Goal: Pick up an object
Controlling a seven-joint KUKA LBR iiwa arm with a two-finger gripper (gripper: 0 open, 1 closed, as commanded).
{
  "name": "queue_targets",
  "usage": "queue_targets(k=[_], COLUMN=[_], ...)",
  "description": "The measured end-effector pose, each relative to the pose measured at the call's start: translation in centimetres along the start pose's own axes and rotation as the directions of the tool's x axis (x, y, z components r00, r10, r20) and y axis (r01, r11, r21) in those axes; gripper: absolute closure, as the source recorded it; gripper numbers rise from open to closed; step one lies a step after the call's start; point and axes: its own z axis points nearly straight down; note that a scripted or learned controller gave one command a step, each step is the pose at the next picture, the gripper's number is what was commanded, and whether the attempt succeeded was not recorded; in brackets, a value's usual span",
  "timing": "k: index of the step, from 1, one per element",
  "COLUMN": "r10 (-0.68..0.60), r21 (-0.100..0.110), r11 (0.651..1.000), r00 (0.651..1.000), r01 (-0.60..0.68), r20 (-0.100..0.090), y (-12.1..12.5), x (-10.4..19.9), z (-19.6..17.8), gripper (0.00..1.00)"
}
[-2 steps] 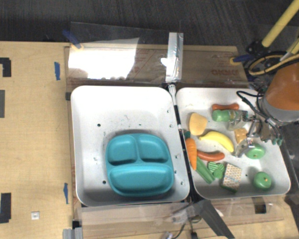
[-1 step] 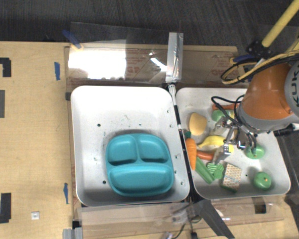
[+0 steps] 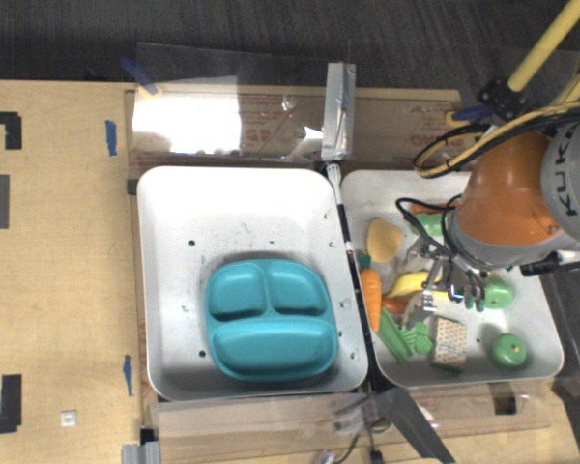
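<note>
Gripper (image 3: 435, 293): I found it low in the right bin (image 3: 541, 356), over the toy pile; grip state I could not tell. Nearest item: yellow piece (image 3: 407, 283), just beside on the divider side. Orange carrot (image 3: 370, 296) beyond, long axis along the divider

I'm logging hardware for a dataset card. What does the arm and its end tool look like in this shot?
The arm is grey with a broad glossy orange band above the wrist and dark lettering on the grey shell. Yellow and black cables loop beside it. The gripper is a compact cluster of dark and silver metal parts.
</note>
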Motion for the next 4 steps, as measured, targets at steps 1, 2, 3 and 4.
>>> queue_targets(k=[1, 2, 3, 4], r10=[-0.047, -0.092, -0.117, -0.035], r21=[0.001, -0.001, 0.0, -0.001], r11=[0.999, 0.996, 0.993, 0.999], r00=[0.999, 0.996, 0.993, 0.999], r01=[0.047, 0.092, 0.117, 0.035], r20=[0.002, 0.002, 0.0, -0.001], y=[0.3, -0.8, -0.6, 0.0], x=[0.2, 2.5, -4.7, -1.1], z=[0.0, -0.1, 0.1, 0.0], gripper=[0.0, 0.0, 0.0, 0.0])
